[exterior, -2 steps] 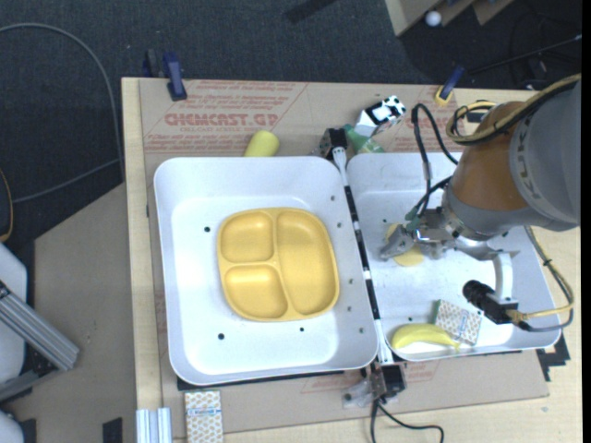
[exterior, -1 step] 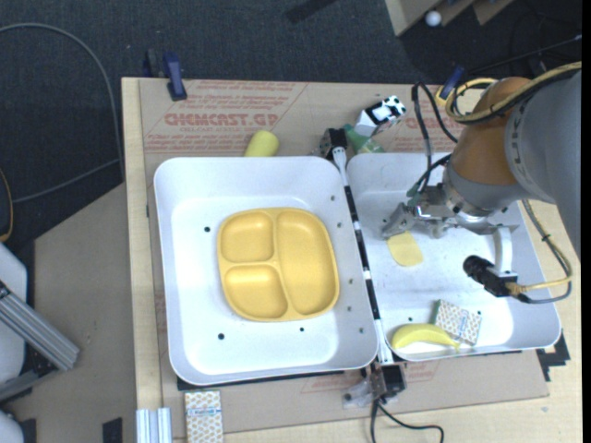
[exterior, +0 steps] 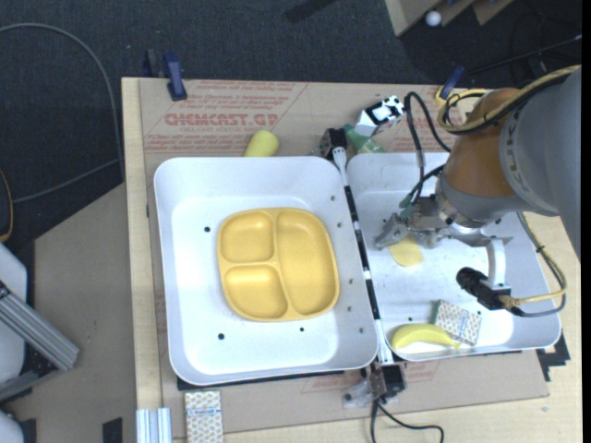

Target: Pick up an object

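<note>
Gripper (exterior: 399, 233) over right bin's (exterior: 517, 340) banana (exterior: 420, 339)

Position: fixed above the tabletop (exterior: 277, 109), at middling height.
Facing: looked down at a slant.
Coverage: took in both white bins (exterior: 185, 247), with the arm (exterior: 526, 146) entering from the right.

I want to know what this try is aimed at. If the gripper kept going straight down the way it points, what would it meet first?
Most likely the pale yellow piece in the right bin, just below the gripper. Depth is hard to judge from above, so it might land on the bin floor beside it.
</note>
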You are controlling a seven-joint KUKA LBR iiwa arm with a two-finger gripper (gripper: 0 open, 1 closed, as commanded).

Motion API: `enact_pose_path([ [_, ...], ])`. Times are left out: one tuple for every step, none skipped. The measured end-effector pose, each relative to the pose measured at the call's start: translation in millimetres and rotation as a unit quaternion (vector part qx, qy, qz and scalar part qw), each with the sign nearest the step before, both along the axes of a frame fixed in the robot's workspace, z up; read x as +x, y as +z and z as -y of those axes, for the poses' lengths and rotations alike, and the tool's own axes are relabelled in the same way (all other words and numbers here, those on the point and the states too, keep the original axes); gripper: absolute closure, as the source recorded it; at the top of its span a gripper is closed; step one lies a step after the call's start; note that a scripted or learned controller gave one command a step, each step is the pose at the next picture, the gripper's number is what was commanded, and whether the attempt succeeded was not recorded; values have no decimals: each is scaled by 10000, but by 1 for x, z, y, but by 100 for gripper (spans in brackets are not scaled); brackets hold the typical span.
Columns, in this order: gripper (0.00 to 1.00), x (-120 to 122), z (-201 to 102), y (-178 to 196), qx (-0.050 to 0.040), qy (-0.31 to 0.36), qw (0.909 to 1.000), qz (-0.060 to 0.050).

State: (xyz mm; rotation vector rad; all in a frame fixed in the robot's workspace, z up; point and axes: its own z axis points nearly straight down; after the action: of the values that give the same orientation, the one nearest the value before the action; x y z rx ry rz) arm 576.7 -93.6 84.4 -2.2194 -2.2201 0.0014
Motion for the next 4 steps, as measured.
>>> enact_pose_path([
  [0, -10, 8, 0, -1, -4, 10000, -1],
  [0, -19, 7, 0, -1, -4, 10000, 0],
  [0, 15, 6, 0, -11, 1, 10000, 20],
  [0, 0, -2, 0, 0, -5, 10000, -1],
])
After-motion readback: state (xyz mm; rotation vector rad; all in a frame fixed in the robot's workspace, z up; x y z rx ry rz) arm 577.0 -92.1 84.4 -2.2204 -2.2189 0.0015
